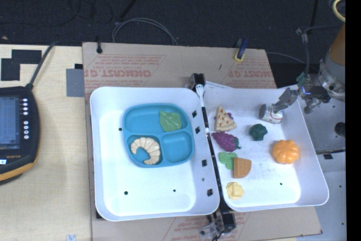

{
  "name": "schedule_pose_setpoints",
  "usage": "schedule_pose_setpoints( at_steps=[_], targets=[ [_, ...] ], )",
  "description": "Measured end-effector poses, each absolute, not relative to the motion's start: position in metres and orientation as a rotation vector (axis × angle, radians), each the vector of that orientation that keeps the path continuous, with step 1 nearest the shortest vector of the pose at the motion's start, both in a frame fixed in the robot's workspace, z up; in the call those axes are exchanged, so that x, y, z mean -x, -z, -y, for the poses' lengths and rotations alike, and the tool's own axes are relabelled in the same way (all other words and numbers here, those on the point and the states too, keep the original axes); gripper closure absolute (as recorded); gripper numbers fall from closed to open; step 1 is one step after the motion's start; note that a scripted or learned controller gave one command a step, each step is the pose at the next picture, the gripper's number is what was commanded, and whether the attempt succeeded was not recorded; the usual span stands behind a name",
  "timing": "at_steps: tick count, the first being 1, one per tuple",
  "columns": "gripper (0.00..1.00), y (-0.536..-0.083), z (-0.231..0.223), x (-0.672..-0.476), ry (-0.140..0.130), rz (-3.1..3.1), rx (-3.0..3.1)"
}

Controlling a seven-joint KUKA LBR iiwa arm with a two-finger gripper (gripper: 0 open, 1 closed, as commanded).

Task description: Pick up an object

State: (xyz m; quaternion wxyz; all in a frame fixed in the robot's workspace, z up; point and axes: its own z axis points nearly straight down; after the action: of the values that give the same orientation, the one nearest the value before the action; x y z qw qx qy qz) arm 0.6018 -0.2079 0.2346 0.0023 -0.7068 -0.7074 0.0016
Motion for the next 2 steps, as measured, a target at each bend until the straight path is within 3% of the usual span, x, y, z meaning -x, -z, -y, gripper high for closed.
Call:
schedule_pose_setpoints(
  at_steps=[1,2],
  targets=[
    [0.00,-0.130,0.213,-0.636,-0.002,2.219,2.221],
    [0.00,-0.082,0.191,-0.643,-0.006,2.219,2.213]
  ],
)
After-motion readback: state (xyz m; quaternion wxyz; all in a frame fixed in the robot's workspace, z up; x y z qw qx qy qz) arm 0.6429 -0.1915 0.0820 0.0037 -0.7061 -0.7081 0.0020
